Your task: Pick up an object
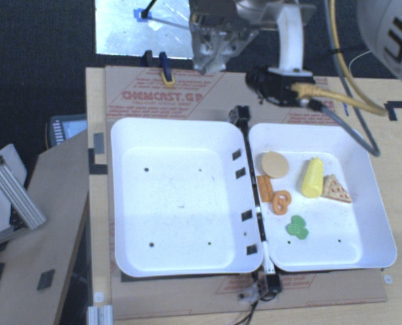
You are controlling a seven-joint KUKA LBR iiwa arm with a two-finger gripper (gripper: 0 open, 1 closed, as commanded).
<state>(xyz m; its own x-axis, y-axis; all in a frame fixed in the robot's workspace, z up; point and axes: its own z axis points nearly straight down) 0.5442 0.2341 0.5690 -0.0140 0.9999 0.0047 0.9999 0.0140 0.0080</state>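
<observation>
The claw [211, 58] hangs high at the top of the view, above the counter's [99, 181] far edge and well apart from both bins; it looks like a blurred grey mass there, and whether its fingers are apart or together cannot be told. Nothing shows between them. All the objects lie in the right bin [370, 246], clustered in its far half: a tan round disc [275, 164], a yellow bottle-like piece [312, 177] just beside a crumbed triangular wedge [335, 189], an orange pretzel [280, 200] touching an orange strip [265, 187], and a small green piece [297, 227] nearer the camera. The left bin [180, 202] sits alongside.
</observation>
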